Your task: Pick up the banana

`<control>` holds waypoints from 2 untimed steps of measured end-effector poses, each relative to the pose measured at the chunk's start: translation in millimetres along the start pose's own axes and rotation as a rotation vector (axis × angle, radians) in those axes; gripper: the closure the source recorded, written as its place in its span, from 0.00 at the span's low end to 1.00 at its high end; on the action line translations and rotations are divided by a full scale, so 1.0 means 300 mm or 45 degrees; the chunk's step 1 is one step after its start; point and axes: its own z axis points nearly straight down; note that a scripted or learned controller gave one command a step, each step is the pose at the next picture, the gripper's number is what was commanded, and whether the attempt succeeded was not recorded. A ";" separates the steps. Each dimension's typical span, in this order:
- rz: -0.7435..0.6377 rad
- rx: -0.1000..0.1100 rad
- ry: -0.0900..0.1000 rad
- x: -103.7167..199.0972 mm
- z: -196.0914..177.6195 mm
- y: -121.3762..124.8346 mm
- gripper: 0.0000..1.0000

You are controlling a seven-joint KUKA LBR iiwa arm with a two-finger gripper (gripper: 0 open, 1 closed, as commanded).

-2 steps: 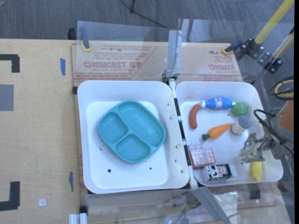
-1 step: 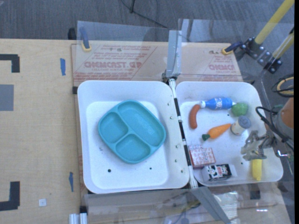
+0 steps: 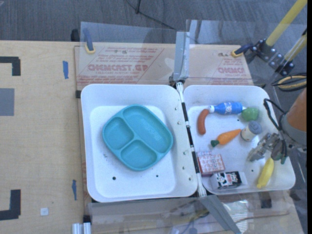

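The gripper (image 3: 263, 151) hovers just above the banana (image 3: 265, 172) (I cannot tell its fingers' state), so the approach step needs descent and closure.

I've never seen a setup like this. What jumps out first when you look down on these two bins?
The big turquoise divided plate fills the middle of the left bin. The right bin is a jumble of toy food: a hot dog, a carrot, a blue bottle. At its right edge the gripper hangs just above the yellow banana.
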 end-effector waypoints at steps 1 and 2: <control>0.328 -0.005 -0.006 0.053 0.001 -0.050 1.00; 0.400 -0.005 -0.005 0.055 0.002 -0.049 1.00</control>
